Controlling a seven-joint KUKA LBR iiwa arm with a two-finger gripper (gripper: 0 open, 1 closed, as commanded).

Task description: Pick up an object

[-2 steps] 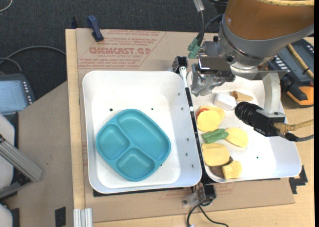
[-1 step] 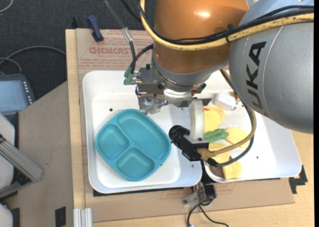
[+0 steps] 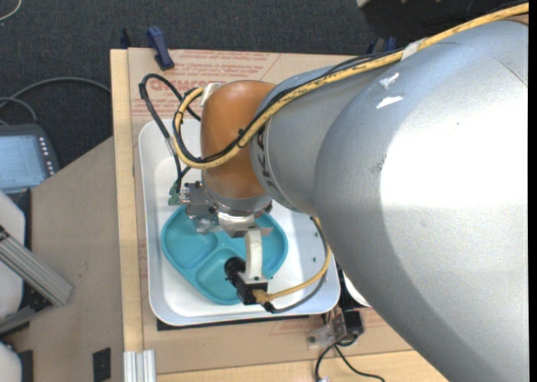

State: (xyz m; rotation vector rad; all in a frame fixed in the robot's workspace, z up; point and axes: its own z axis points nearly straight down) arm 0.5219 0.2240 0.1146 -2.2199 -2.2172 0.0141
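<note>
Claw (image 3: 220,219) is held right over a teal divided plate (image 3: 186,256) in the left white bin (image 3: 159,298); its state cannot be told.

one camera above bench (image 3: 252,65), looking down aslant; arm (image 3: 419,170) near lens

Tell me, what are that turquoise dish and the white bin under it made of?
Turquoise dish: likely moulded plastic, smooth with a soft sheen; uniform colour and rounded ridges between its compartments suggest it. White bin: probably plastic too, smooth and slightly glossy, with rounded corners; coated metal can't be ruled out.
</note>
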